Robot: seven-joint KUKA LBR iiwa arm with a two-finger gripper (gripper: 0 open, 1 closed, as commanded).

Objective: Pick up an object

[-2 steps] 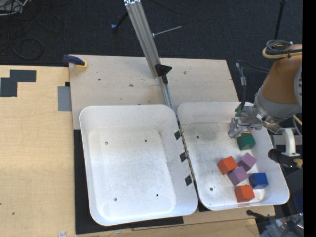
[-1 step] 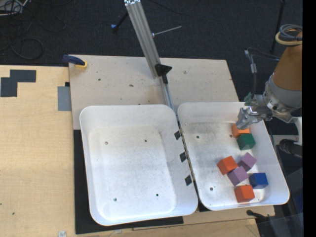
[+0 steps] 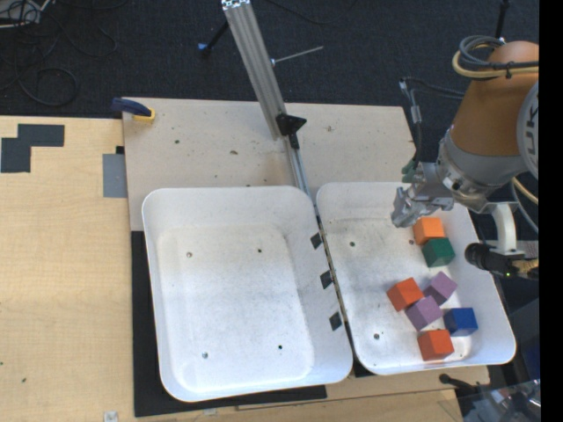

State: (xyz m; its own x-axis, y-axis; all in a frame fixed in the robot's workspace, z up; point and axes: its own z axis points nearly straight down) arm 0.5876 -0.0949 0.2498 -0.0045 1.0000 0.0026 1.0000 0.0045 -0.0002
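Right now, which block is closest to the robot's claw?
The light orange block, at the top of the cluster, right beside the gripper. The green block sits just below it.

Arm (image 3: pixel 493 104) cut off at right edge, hand (image 3: pixel 409 207) finger gap too small to tell

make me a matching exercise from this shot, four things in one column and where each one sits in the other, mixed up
Things:
1. gripper
2. green cube
3. blue cube
4. blue clamp

Places:
A. far left corner of the bench, outside both bins
B. right bin, directly below the orange cube at the top of the group
C. above the right bin, just left of the topmost cube
D. right bin, near its lower right corner, above a red-orange cube

Pairs: 1-C, 2-B, 3-D, 4-A
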